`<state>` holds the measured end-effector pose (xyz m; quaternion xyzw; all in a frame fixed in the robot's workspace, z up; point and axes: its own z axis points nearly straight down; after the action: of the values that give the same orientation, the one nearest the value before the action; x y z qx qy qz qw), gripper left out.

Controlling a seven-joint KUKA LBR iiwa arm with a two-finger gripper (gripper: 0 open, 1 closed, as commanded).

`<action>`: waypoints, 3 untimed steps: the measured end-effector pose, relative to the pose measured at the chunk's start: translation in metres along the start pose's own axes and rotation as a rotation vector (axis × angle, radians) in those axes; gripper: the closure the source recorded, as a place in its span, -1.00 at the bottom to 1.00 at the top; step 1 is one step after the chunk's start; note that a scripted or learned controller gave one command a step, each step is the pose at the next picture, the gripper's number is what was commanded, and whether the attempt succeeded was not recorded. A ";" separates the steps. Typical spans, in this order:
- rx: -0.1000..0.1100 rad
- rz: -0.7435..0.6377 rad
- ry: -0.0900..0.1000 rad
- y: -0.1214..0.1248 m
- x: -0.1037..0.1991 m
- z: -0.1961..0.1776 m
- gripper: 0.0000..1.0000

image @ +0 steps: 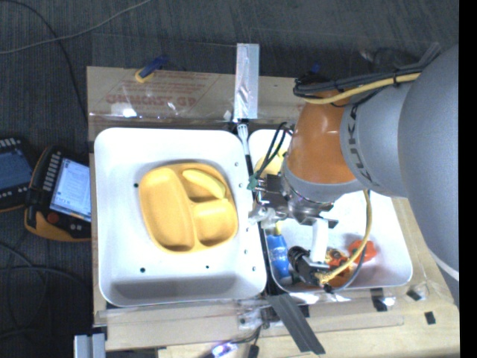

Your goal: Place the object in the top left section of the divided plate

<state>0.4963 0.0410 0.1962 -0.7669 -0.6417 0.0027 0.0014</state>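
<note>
A yellow divided plate (186,206) lies in the left white bin (119,267), with one long section on its left and two smaller ones on its right. My gripper (274,221) hangs below the orange wrist band, low over the left side of the right bin (395,267), close to the wall between the bins. A blue object (278,253) lies just below it in that bin. An orange and red object (361,249) rests further right. The arm hides much of the right bin.
A clear plastic sheet with red print (160,95) lies behind the left bin. A handheld pendant with a screen (63,192) sits on the floor at the left. A metal strip (247,80) stands behind the bins.
</note>
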 end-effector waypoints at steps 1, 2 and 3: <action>-0.002 0.032 -0.001 0.007 -0.116 0.014 1.00; -0.003 0.122 0.000 0.084 -0.135 -0.013 1.00; 0.001 0.128 0.002 0.011 -0.117 0.015 1.00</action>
<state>0.4866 -0.0757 0.1819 -0.8065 -0.5912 0.0023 0.0024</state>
